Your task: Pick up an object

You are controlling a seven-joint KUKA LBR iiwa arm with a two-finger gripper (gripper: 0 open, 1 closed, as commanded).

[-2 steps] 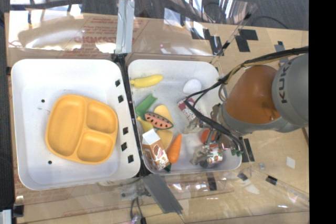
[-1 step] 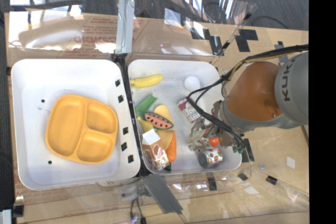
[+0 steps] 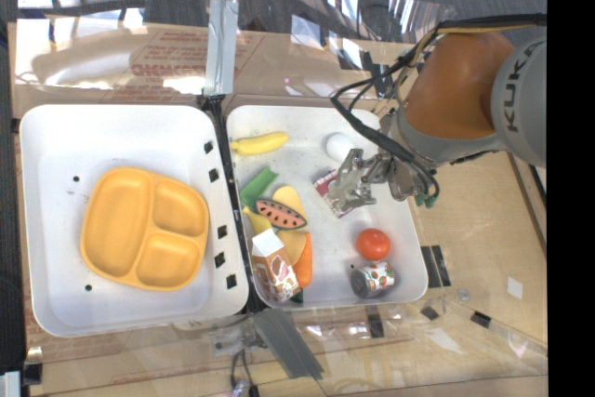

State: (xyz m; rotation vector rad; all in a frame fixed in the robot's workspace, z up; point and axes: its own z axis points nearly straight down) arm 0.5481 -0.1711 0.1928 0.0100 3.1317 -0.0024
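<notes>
A: Camera view, right bin. What did it hold?

B: The shallow white right bin [image 3: 405, 242] held a yellow toy banana [image 3: 259, 143] near its far-left corner, a white egg-shaped piece [image 3: 337, 144] near the far wall, a green wedge [image 3: 257, 184], a watermelon slice with red face and dark seeds [image 3: 281, 214], a small printed carton [image 3: 272, 265] against the near-left wall, an orange carrot-like piece [image 3: 304, 262] just beside it, a round red tomato [image 3: 374, 244], and a small patterned cup [image 3: 373, 279] just in front of the tomato.

A: The left bin?

B: The shallow white left bin [image 3: 46, 144] held a yellow plastic divided tray [image 3: 144, 227].

A: The arm?

B: The grey two-finger gripper [image 3: 351, 189] was low over the middle of the right bin, at a flat red-and-white packet [image 3: 326, 186]. Whether its fingers were spread or closed, I could not tell.

A: Progress on the pick?

B: By my judgement, not done. The packet appeared to lie on the bin floor, with nothing seen raised. Securing a grasp and lifting remained.
</notes>
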